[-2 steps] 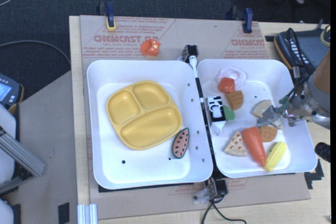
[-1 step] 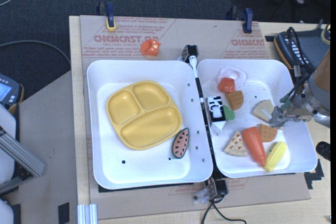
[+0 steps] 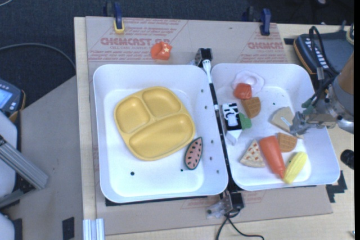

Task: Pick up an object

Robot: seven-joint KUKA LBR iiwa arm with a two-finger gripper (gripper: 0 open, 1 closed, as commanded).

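Hovering low at the right bin's (image 3: 315, 84) right side, gripper (image 3: 298, 125) by the tan wedge (image 3: 281, 118); grip state impossible to tell; carrot (image 3: 273, 155), corn (image 3: 295, 167) just below; yellow plate (image 3: 153, 122) in left bin (image 3: 107, 121).

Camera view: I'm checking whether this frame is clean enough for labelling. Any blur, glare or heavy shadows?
Camera view: light is even and the shadows are soft; the yellow divided plate has a mild sheen; the claw at the right bin is slightly blurred; the small toy foods look soft, with fine detail lost.
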